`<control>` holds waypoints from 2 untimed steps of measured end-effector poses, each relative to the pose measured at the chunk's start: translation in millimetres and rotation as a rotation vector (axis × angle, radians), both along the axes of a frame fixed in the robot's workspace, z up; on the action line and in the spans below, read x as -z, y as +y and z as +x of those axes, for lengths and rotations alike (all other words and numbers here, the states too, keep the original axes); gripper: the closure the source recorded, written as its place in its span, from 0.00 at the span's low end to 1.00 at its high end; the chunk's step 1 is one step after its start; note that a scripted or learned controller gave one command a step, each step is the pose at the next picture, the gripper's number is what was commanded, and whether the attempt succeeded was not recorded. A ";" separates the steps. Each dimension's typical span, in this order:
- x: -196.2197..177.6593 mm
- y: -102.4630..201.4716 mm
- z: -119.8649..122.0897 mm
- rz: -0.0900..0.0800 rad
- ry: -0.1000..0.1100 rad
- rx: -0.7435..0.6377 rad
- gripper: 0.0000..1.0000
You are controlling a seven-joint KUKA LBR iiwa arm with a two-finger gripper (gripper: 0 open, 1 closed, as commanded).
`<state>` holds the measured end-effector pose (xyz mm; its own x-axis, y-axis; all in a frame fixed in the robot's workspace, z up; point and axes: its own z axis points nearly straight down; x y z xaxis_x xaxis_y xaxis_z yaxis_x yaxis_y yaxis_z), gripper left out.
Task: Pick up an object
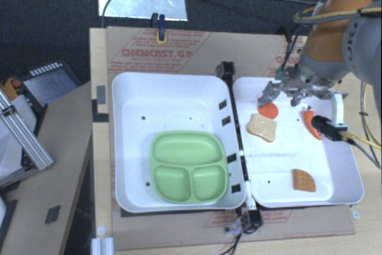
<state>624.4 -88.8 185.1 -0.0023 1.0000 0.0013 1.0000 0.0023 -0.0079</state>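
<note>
Jaws look spread wide, holding nothing, right over the red piece near the right bin's back-left corner, so I'd drop straight down and straddle it without nudging the toast slice.

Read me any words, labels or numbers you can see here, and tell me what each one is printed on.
"CHEMCAST GP": red print on the brown protective sheet under the bins, above the left bin.
More red print on that sheet, by the arm and along its front edge: too blurred to read.
</note>
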 end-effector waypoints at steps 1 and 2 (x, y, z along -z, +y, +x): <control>-4.6 0.0 2.3 -0.001 -0.009 -0.001 0.00; 44.6 -5.9 9.7 -0.001 -0.006 0.001 0.00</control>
